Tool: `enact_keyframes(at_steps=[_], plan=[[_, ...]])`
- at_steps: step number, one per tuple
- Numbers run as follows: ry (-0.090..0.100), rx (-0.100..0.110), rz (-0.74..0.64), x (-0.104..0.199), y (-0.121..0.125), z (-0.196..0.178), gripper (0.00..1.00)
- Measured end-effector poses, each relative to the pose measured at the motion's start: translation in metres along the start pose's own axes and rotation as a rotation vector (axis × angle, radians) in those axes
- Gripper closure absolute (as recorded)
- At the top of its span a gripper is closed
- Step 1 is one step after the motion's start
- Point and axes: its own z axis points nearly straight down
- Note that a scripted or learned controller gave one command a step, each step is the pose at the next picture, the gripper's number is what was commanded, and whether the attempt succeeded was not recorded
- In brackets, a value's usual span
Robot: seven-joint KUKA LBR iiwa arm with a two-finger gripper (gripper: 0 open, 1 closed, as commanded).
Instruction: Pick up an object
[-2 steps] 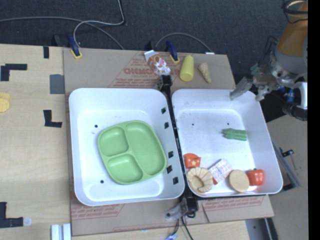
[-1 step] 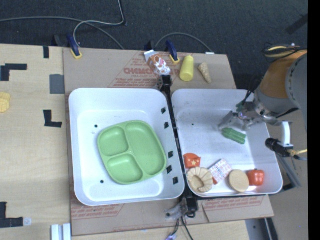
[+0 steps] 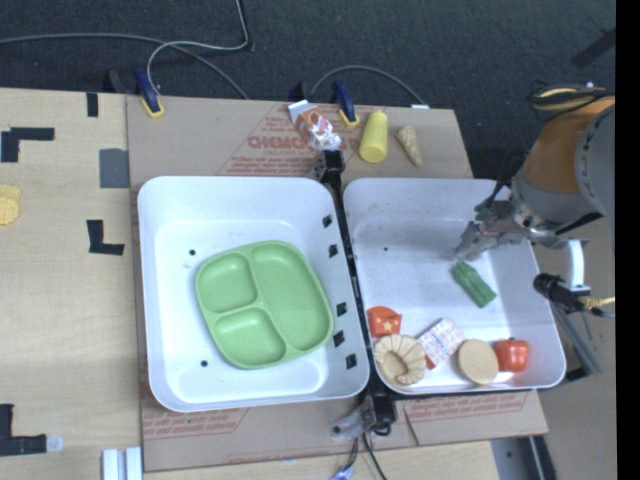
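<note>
hand [image 3: 478,245] blurred above green stick [image 3: 473,283]; can't tell if it's apart or together.

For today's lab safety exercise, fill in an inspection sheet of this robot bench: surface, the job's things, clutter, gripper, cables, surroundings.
Surface: brown board bearing the left bin and right bin, side by side.
Job's things: in the right bin, a green cucumber-like piece near the middle; along its front edge a red piece, croissant, small packet, round bun and red pepper-like toy.
Clutter: green divided plate in the left bin; behind the bins a carton, yellow bottle and cone.
Gripper: gripper just above the cucumber-like piece, holding nothing.
Cables: cable looping behind the board.
Surroundings: dark floor; wooden tabletop at left.
</note>
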Motion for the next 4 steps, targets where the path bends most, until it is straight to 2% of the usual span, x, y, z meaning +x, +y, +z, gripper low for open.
enact_keyframes(at_steps=[1, 2, 3, 4], plan=[[0.0, 0.0, 0.0, 0.0, 0.0, 0.0, 0.0], [-0.004, -0.007, 0.001, 0.01, -0.031, 0.016, 0.0], [-0.007, -0.01, 0.001, 0.009, -0.03, 0.005, 1.0], [0.001, -0.006, -0.001, 0.082, -0.002, 0.017, 1.0]])
